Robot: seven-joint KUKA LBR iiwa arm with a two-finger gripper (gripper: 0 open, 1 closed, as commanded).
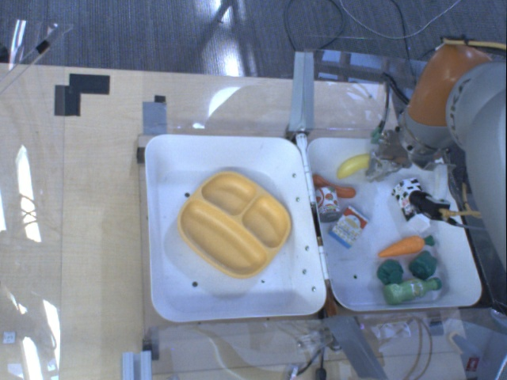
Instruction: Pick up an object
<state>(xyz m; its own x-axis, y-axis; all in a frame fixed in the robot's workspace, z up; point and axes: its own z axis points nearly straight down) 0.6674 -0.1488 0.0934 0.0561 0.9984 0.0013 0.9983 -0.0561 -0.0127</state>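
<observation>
The right bin (469,287) holds several toy items. A yellow banana (353,165) lies near its back wall, with an orange-red piece (336,188) just in front of it. My gripper (385,161) hangs low over the back of this bin, right beside the banana's right end; I see nothing held in it. A black-and-white cow figure (409,195) stands to the gripper's front right. An orange carrot (402,247), a small can (328,205) and a blue-and-white box (348,226) lie further forward.
Green toys cluster at the right bin's front: a broccoli (389,272), a pepper (422,265) and a bottle (410,290). The left bin (158,236) carries a yellow divided plate (234,222). The grey arm with its orange band (444,77) fills the back right corner.
</observation>
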